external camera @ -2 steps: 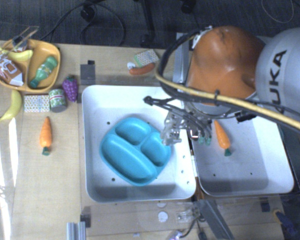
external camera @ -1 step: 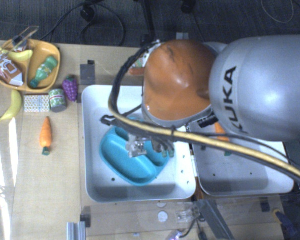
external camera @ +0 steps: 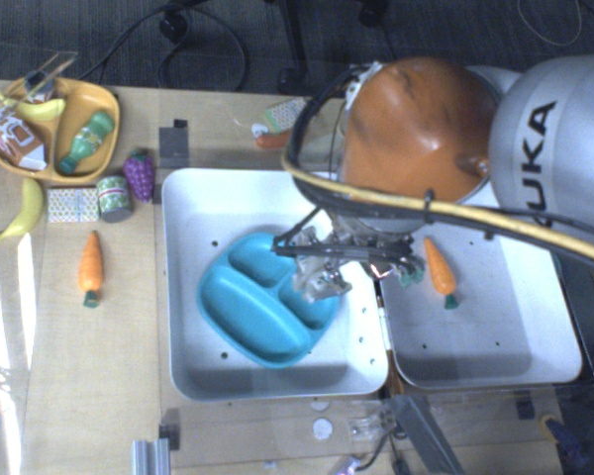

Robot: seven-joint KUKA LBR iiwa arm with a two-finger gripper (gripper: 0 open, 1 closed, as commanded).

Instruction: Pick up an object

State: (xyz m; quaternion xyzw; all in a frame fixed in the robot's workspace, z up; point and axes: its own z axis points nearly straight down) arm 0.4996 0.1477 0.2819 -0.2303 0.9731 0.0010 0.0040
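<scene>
Hovering over the left bin [external camera: 178,364], the gripper [external camera: 322,277] hangs above the blue tray [external camera: 252,310], at the tray's 2 o'clock corner, prob. lining up on its rim. Fingers: can't tell if released or clenched. A carrot [external camera: 439,267] lies in the right bin [external camera: 495,364], 12 o'clock side. Wood bench [external camera: 79,384] w/ bowl [external camera: 99,102] & toy food; dark carpet beyond.
</scene>
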